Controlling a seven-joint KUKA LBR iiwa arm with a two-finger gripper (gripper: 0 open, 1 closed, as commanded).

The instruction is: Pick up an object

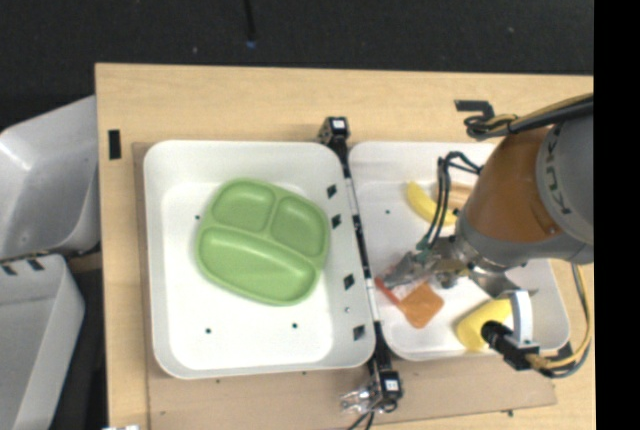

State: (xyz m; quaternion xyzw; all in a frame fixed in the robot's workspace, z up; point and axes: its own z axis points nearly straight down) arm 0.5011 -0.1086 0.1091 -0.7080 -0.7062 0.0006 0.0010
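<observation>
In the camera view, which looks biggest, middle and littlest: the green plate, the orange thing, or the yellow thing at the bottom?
1. Green divided plate, by far the largest.
2 and 3. The yellow object and the orange block look about alike. The arm's parts hide some of the yellow one, so I won't rank these two.

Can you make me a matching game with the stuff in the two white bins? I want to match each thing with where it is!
Things:
1. green plate
2. orange block
3. yellow banana
4. hand

Places:
A. right bin, toward its back
B. left bin
C. just above the orange block
D. right bin, toward its front, near the divider

Pairs: 1-B, 2-D, 3-A, 4-C
</observation>
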